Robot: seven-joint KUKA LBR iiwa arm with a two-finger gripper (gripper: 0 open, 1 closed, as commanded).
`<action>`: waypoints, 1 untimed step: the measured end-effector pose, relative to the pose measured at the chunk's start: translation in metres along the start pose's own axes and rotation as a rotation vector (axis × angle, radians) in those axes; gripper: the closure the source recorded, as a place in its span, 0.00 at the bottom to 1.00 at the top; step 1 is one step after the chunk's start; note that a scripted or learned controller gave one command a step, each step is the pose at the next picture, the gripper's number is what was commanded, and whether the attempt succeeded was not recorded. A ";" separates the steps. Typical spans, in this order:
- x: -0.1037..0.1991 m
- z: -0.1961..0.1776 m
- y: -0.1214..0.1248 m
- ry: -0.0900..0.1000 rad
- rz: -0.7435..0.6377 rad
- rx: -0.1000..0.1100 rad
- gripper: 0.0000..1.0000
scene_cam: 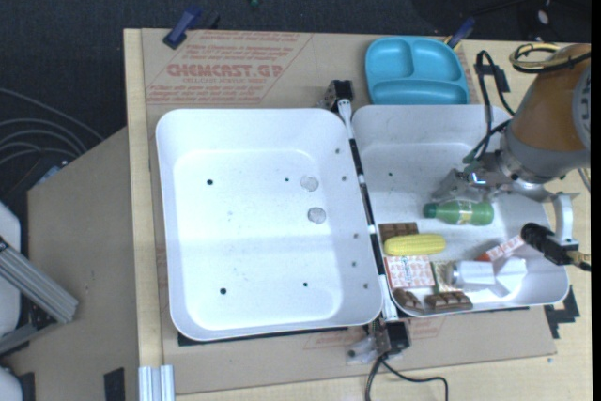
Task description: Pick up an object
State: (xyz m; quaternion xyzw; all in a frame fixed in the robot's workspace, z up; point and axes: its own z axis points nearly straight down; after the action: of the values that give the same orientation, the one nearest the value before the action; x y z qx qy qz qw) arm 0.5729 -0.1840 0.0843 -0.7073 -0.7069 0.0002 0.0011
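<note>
The right white bin holds several objects. A green bottle lies on its side near the bin's middle. Just in front of it lies a yellow corn-like piece, with a brown chocolate bar at its back left. A red-and-white packet, a white box, a red-and-white wrapper and a second brown bar lie along the front. My gripper hangs low just behind and above the green bottle, under the grey wrist and orange band.
The left white bin has two small grey discs on its floor. A blue divided tray sits behind the right bin. Cables run along the arm at the right edge.
</note>
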 end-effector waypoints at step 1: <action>0.064 0.000 0.017 -0.001 -0.001 -0.002 0.00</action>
State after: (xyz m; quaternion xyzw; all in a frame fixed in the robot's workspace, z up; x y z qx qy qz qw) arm 0.5903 -0.1200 0.0846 -0.7069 -0.7073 -0.0003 0.0000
